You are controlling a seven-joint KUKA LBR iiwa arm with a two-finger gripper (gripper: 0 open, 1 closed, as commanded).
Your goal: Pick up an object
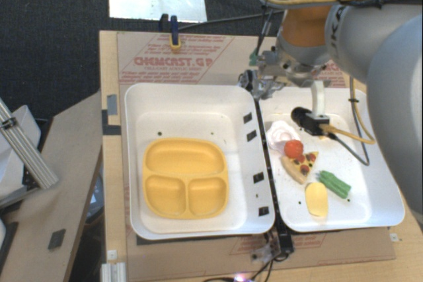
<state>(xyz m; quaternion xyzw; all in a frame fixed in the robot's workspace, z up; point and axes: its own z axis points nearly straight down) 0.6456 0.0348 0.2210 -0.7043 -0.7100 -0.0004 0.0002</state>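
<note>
My pincer (263,85) hangs over the far rim where the two bins meet. I cannot tell if it is apart or together, and I see no thing held in it. So I judge this is the approach, the pick not yet done.

The things to pick lie in the right bin (375,198): a white piece (280,131), a red tomato (294,148), a pizza slice (299,166), a green piece (334,183) and a yellow piece (317,200). The left bin (152,115) holds a yellow divided plate (186,176).

Next I must come nearer and go down on one thing, probably the green piece, which lies a little apart. On the brown sheet (225,59) under the bins I read "CHEMCAST GP" in red. The smaller lines are too small to read.

Bright, even overhead light; faint shadows, slightly soft focus.
</note>
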